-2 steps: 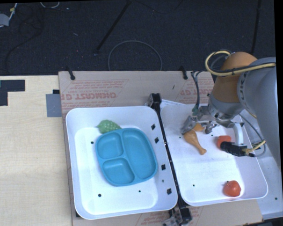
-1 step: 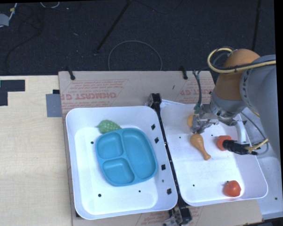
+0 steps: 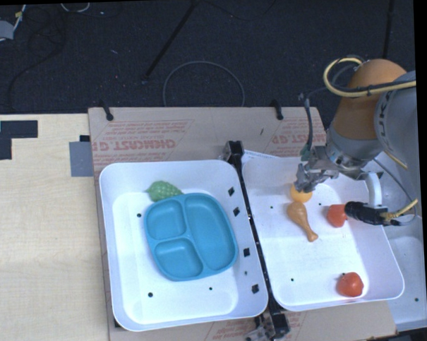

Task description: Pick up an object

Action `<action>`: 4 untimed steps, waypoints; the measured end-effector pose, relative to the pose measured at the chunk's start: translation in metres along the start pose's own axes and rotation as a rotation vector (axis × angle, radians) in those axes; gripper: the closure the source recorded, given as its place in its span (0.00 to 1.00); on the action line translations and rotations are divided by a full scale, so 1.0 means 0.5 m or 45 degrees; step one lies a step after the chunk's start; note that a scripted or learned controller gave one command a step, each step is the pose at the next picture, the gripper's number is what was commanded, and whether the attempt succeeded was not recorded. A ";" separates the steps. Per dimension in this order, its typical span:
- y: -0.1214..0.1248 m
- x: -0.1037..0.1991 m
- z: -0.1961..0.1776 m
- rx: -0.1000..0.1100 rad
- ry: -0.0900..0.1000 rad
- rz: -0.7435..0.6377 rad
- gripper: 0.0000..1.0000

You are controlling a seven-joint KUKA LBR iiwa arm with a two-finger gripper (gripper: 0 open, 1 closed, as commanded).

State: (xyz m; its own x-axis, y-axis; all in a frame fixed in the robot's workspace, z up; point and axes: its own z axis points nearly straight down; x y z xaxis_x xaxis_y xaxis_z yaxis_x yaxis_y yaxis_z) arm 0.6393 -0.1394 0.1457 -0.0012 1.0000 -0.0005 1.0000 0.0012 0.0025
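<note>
Pincer atop yellow object.

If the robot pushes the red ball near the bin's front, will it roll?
Probably. The ball looks round and lies loose on the flat bin floor, touching nothing. It is small, so likely light, and may slip from the fingers.

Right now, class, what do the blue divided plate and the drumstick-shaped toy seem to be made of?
Blue divided plate: probably moulded plastic, uniform colour, smooth soft-sheen compartments. Drumstick-shaped toy: likely plastic or rubber play food, even tan colour, matte; the view leaves it open which.
</note>
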 end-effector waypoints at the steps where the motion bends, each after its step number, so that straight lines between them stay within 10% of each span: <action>1: -0.013 -0.015 -0.112 -0.001 -0.001 0.003 1.00; 2: -0.021 -0.016 -0.200 -0.001 0.000 0.001 1.00; 4: -0.013 0.181 -0.179 0.005 0.003 -0.004 1.00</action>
State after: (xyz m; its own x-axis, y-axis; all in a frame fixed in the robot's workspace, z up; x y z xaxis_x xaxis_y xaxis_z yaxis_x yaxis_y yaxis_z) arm 0.6324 -0.0487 0.2351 -0.0042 1.0000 0.0018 1.0000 0.0042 -0.0018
